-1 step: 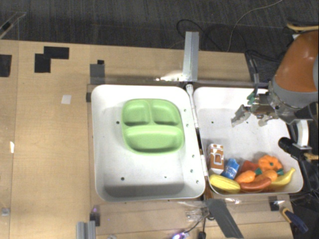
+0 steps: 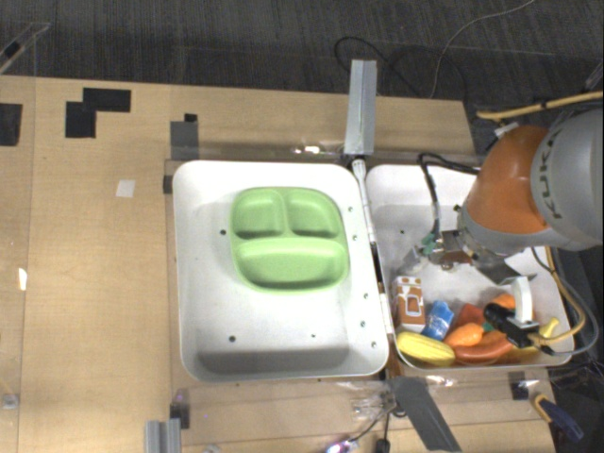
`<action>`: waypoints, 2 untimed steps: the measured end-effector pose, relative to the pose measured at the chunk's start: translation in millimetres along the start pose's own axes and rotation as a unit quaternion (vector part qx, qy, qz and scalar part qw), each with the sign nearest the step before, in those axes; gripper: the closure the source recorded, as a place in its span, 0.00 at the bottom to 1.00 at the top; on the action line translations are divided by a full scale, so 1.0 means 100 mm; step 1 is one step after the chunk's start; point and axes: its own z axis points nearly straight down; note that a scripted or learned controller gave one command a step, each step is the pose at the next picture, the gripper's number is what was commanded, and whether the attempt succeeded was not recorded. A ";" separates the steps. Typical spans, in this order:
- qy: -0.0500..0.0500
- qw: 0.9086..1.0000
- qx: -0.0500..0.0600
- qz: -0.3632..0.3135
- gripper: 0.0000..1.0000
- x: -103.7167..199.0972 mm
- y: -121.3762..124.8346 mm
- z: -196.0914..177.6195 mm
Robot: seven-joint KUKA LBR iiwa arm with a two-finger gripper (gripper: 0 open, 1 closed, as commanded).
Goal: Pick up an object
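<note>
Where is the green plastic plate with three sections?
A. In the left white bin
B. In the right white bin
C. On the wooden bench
A: the green plastic plate with three sections lies in the left white bin, across the divider from the toys.

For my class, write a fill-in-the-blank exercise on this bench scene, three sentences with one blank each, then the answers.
1. The green divided plate lies in the ____ bin of the two.
2. The yellow banana lies along the near edge of the ____ bin.
3. The band above the arm's wrist is coloured ____.

Missing words: left; right; orange
</note>
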 end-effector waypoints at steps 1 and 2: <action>-0.001 1.000 0.000 0.024 0.00 -0.43 0.38 0.01; 0.000 0.998 0.003 -0.056 0.00 -0.85 0.83 -0.39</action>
